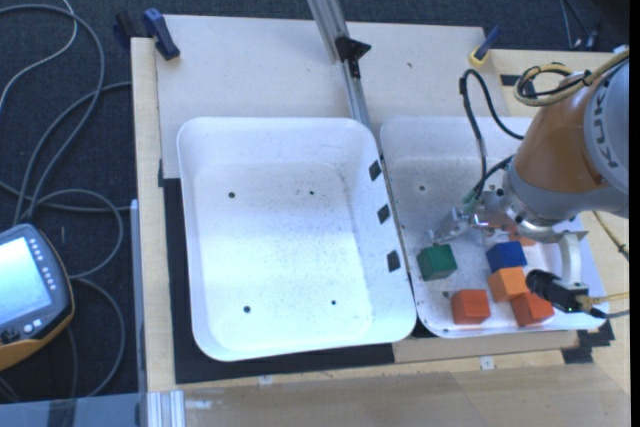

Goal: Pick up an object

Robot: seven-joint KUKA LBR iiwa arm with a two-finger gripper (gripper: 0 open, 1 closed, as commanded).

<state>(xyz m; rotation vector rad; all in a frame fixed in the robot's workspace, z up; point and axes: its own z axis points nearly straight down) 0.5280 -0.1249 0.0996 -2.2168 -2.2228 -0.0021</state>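
Far to the left of the claw, a handheld pendant (pixel 25 290) with a lit screen lies on the dark floor beyond the tabletop (pixel 250 65), among loose grey cables (pixel 60 35). A blue clamp (pixel 160 33) grips the tabletop's far left corner. The left bin (pixel 200 140), well to the left of the claw, is shallow and white, with four small dark spots on its floor. A metal rail (pixel 320 0) runs at a slant from the top edge down to the seam between the two bins, up and to the left of the claw.

The right bin (pixel 410 140) holds the objects. A green block (pixel 437 262) lies just below and to the left of the claw (pixel 452 227), near it but apart. An orange block (pixel 470 306) sits further below the claw, close to the near rim. To the right of the claw a blue block (pixel 506 255) lies with a second orange block (pixel 510 282) touching its near side. A red-orange block (pixel 533 309) lies beyond these, beside a black fitting on the bin's near right rim.

The claw is low over the right bin's floor; whether it is released or clenched cannot be told, and no object is seen in it. The grey arm with its orange band (pixel 555 150) reaches in from the right, with black cable looped above it
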